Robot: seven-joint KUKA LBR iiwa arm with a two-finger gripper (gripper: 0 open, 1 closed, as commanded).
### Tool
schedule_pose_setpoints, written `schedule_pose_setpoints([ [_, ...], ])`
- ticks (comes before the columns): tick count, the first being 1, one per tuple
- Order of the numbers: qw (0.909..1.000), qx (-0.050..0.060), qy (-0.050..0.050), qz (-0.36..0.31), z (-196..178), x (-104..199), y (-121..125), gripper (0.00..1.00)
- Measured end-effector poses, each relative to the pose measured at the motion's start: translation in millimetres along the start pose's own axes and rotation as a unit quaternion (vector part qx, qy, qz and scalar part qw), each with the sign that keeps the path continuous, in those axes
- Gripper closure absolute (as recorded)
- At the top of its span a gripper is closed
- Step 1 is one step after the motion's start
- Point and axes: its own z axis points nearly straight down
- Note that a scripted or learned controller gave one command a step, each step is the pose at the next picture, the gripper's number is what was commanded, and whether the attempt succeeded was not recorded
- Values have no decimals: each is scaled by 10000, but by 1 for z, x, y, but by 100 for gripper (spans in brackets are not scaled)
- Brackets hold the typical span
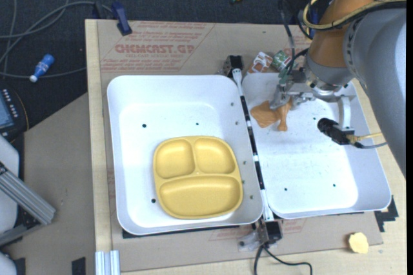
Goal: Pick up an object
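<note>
An orange-brown, lumpy toy piece [266,114] lies in the back left part of the right white bin [310,193], close to the divider between the bins. My gripper [288,98] hangs low over the bin, right at the piece's upper right edge, and partly covers it. The grey arm with its orange band [339,28] reaches in from the right. A yellow divided plate [197,177] rests in the front half of the left white bin [129,106].
Small colourful items [270,61] sit at the right bin's back rim. A black cable plug [334,130] hangs over the right bin beside the arm. A yellow chunk [358,242] lies on the bench at the front right, and a blue clamp [120,17] at the back left.
</note>
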Motion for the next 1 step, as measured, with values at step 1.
schedule_pose_setpoints([
  [1,10000,0,21,-5,-94,41,-58,100],
])
